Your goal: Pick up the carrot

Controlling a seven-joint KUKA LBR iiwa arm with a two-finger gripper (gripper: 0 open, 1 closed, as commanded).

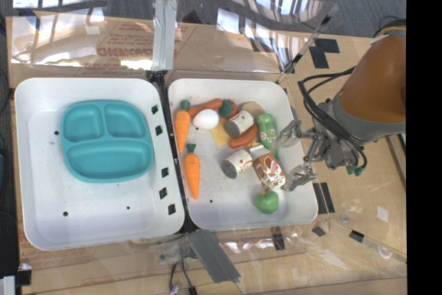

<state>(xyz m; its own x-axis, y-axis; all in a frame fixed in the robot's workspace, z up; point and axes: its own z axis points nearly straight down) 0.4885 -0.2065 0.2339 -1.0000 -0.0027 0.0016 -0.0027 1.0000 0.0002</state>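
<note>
Two orange carrots with green tops lie along the left side of the right bin [207,217]: one carrot [181,131] nearer the back, another carrot [192,175] nearer the front. A redder carrot-like piece [206,107] lies at the back beside them. My gripper [293,157] hangs over the bin's right rim, well to the right of the carrots. Its fingers [287,135] are spread open and hold nothing.
Between gripper and carrots the right bin holds a white egg [205,119], small cans [238,162], a patterned can [269,173], a green pickle [266,129], a sausage [243,139] and a green fruit [267,202]. A teal divided plate [107,140] sits in the left bin [34,211].
</note>
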